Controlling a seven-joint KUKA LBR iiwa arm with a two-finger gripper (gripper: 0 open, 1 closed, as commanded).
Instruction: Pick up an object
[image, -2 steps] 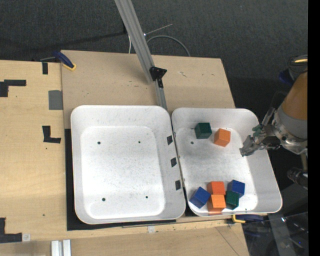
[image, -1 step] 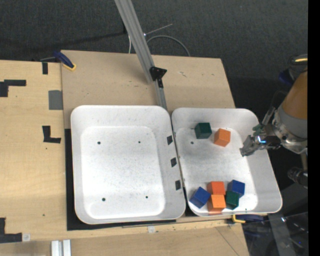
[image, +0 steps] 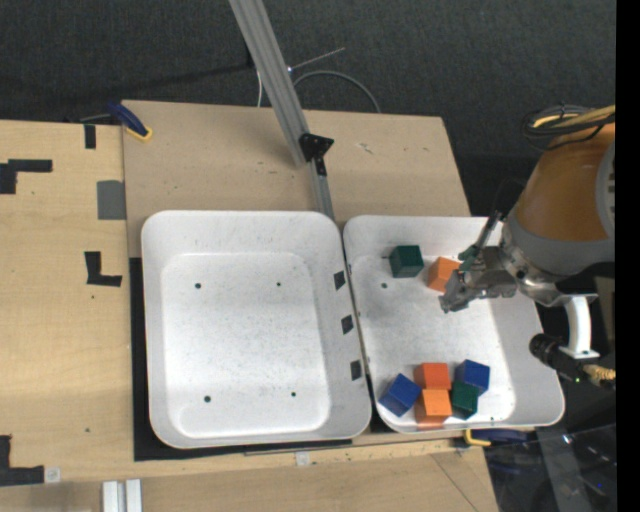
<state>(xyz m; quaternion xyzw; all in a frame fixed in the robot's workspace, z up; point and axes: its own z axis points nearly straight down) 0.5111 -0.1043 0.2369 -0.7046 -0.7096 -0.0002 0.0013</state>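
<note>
On your left, the shallow white plastic left bin (image: 240, 320) sits on the pale wooden counter (image: 60, 300). Just beside it, the matching white right bin (image: 400, 315) holds a dark green cube (image: 405, 261) near its far edge, with a small orange cube (image: 441, 272) just to that cube's right. Along the near edge you see a cluster: a blue cube (image: 400, 393), two orange cubes (image: 434, 390), another green cube (image: 464, 399) and a second blue cube (image: 474, 375). The grey end effector (image: 462, 288) hangs right beside the far orange cube; you cannot tell how wide it stands or whether it grips anything.
</note>
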